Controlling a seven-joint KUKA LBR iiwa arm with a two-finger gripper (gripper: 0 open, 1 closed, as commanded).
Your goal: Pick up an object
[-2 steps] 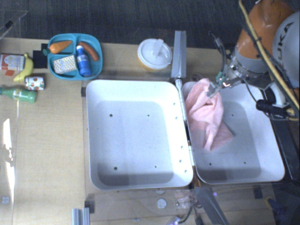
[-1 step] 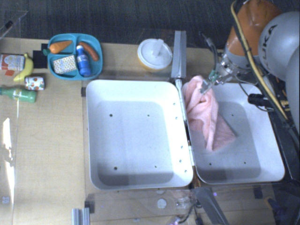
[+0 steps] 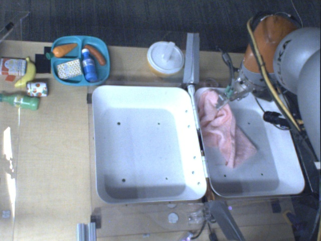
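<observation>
The gripper [image 3: 225,95] sits over the far left corner of the right bin [image 3: 273,182], right at the top edge of a pink cloth [image 3: 220,129]. Its tip appears to touch the cloth's far end, where the fabric bunches up toward it, but the tip is small and blurred, so how wide it stands, and whether any fabric is pinched in it, cannot be told. The arm [image 3: 288,44] comes in from the far right, its orange band above the wrist and a yellow cable looping over it.

The cloth lies crumpled along the left side of the right bin, running from the far left corner down toward the middle, with a thinner flap spreading right near its near end. It rests against the bin's left wall.

The left bin [image 3: 145,144] lies just beside the right one, their rims touching. Past it at the far side stands a white lidded cup [image 3: 166,58]. Farther left on the bench is a blue tray [image 3: 104,59] holding toy food, and at the left edge lie a banana [image 3: 26,73], a small can [image 3: 37,89] and a green bottle [image 3: 20,101].
</observation>
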